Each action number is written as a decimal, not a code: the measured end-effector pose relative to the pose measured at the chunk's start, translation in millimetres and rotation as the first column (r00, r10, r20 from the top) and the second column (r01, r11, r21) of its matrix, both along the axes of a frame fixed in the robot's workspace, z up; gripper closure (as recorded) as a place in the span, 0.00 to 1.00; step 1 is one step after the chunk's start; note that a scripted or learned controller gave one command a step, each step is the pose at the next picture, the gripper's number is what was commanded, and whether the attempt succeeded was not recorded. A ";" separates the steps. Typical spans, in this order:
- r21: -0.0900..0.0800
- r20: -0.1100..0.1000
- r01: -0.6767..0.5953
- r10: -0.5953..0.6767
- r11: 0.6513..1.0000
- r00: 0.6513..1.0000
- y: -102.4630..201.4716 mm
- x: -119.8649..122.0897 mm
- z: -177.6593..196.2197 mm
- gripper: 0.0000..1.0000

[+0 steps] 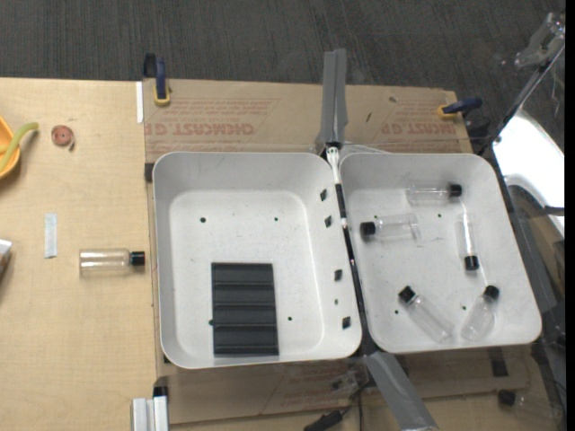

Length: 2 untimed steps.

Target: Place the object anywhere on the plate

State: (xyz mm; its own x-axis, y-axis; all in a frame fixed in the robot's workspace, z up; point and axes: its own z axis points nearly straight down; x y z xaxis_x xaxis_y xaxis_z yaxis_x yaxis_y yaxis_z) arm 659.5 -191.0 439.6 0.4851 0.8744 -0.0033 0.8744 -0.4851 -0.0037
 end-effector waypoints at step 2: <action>-0.001 -0.001 0.302 -0.302 0.953 0.953 -4.3 -5.0 -0.2 0.00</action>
